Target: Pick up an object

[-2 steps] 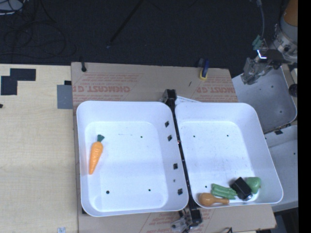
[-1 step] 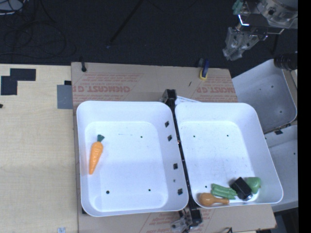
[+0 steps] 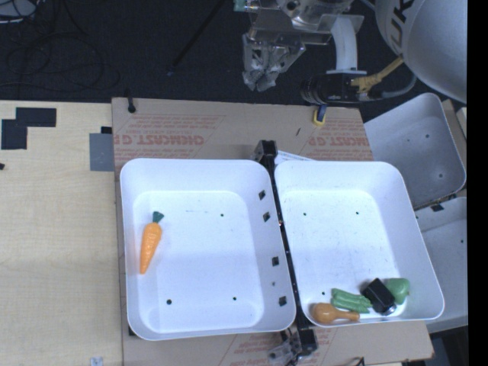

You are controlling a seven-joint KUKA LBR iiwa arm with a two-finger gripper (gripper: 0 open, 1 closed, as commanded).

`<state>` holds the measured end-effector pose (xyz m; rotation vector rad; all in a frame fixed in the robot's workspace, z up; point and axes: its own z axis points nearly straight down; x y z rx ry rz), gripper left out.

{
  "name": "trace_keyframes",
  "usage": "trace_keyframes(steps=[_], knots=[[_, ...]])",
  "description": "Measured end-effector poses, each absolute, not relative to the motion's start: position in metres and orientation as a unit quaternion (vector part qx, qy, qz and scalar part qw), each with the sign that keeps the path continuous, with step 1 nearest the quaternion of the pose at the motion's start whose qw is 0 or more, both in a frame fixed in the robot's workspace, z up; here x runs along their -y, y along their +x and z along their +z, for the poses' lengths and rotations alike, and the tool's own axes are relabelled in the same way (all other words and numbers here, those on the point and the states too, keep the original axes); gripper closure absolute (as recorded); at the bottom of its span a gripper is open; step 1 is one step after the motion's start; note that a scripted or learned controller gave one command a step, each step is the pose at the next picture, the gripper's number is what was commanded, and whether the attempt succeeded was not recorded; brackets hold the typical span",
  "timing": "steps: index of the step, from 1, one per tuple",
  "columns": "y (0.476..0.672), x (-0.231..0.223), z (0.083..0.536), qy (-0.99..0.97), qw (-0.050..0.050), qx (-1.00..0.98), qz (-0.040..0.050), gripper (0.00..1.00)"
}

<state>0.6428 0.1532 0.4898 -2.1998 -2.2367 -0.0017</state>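
Scanning from the left edge of the bench, you first meet bare pale wood with a few dark patches near its far left corner. Next comes the cardboard sheet with red lettering, which lies under both bins. The left bin holds one thing for you to pick: a toy carrot, orange with a green top, lying near the bin's left wall, its leafy end pointing toward the far edge of the bench. It touches nothing else in the bin. A black clip strip runs between the two bins where their walls meet.

Moving on, the right bin keeps its things crowded in the near right corner: an orange-brown pear-shaped toy lowest, a green bean-like toy just above it, a black block resting against that, and a green leafy piece beside the block toward the bin's right wall. These four sit touching or nearly so.

Above the far edge of the bench, over the dark floor behind the bins, you see the pincer hanging from the grey arm, well apart from every object. Nothing sits between its fingers; whether they are parted or together you cannot tell from this slant.
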Motion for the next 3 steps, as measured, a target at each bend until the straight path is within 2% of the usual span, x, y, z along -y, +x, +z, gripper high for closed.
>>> trace_keyframes(steps=[1, 2, 3], knots=[[0.643, -0.104, 0.384, -0.708, 0.004, 0.706, 0.0066, 1.0], [0.624, -0.124, 0.309, -0.707, 0.003, 0.708, 0.0046, 1.0], [0.638, -0.192, 0.346, -0.705, 0.0, 0.709, -0.0011, 1.0]])
